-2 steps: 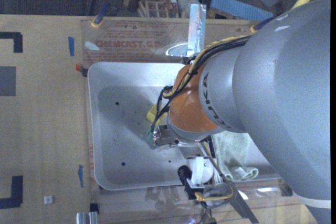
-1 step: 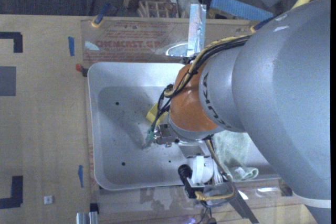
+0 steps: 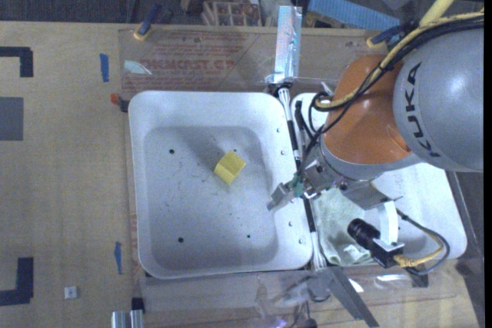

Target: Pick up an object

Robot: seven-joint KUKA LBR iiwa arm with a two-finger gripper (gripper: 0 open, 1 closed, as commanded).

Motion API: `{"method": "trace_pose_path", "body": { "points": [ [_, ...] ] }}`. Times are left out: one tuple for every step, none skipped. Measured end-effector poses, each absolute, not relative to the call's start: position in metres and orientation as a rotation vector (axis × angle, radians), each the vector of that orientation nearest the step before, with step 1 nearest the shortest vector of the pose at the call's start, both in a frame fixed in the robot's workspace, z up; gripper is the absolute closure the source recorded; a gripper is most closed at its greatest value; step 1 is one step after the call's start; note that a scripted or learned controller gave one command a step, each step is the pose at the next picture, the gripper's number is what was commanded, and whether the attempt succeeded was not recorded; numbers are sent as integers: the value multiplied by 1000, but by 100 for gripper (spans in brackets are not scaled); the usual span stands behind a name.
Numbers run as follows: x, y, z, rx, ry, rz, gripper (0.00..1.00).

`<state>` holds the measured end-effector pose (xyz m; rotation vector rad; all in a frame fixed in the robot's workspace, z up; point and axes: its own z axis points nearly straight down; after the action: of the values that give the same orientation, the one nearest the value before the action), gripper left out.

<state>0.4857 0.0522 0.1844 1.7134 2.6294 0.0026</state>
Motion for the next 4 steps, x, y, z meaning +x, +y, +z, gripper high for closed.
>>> {"method": "trace_pose_path", "body": {
  "points": [
    [480,-6,185,1519,2750,1,0],
    [481,-6,195,1519,2744,4,100],
    [481,39,184,1955,2457,1,100],
    [480,72,264,2191,2250,-1,100]
  ]
}}
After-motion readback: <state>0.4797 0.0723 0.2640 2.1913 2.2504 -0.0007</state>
